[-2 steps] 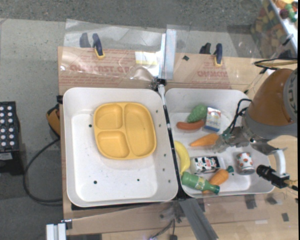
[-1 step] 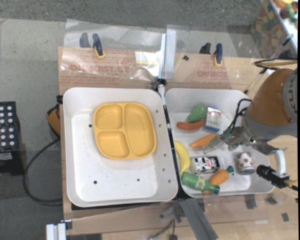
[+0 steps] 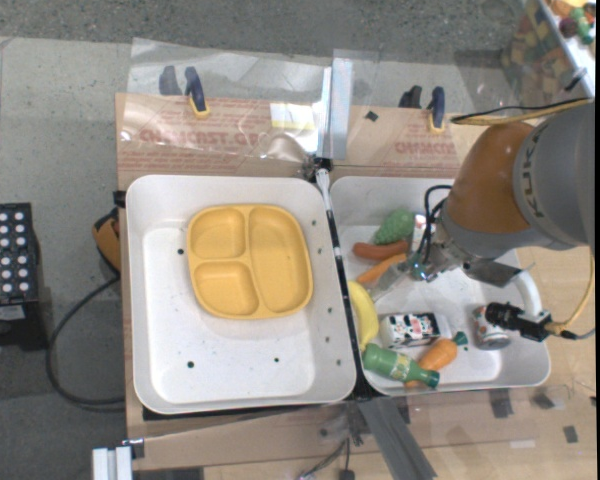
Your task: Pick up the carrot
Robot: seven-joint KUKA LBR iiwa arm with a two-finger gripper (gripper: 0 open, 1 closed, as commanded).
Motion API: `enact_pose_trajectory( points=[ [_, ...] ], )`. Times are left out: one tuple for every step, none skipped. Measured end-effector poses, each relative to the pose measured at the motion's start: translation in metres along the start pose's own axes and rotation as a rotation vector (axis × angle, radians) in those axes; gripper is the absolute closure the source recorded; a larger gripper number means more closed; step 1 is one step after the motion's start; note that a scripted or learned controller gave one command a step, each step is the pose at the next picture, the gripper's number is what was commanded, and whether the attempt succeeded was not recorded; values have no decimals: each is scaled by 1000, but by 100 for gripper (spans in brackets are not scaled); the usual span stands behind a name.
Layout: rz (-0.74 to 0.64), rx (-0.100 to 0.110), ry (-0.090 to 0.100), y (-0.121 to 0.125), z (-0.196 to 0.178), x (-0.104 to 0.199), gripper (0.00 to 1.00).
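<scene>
The carrot [image 3: 438,354], a short orange piece with a green stem end, lies near the front edge of the right bin [image 3: 525,368], beside a green bottle [image 3: 395,365]. My gripper [image 3: 421,266] hangs low over the middle of the right bin, well behind the carrot and apart from it. It is close to a slim orange stick [image 3: 382,270] and a red-orange sausage shape [image 3: 378,250]. The grey arm with its orange band [image 3: 495,183] reaches in from the right and hides part of the bin's back.
The right bin also holds a green leafy toy [image 3: 393,228], a yellow banana [image 3: 363,313], a black-and-white carton [image 3: 412,328] and a small can [image 3: 490,328]. A yellow divided plate [image 3: 250,260] sits in the left bin [image 3: 160,368].
</scene>
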State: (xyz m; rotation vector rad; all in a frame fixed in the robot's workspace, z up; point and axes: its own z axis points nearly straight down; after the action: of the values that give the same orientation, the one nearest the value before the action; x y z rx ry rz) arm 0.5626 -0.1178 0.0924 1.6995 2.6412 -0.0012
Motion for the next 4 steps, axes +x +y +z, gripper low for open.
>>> enact_pose_trajectory(
  points=[
    [-315, -1, -1, 51, 0, 0, 0],
    [-313, -2, -3, 51, -11, -2, 100],
    [-232, -2, -3, 118, -144, 17, 100],
    [-232, -1, -3, 118, -143, 17, 0]
  ],
)
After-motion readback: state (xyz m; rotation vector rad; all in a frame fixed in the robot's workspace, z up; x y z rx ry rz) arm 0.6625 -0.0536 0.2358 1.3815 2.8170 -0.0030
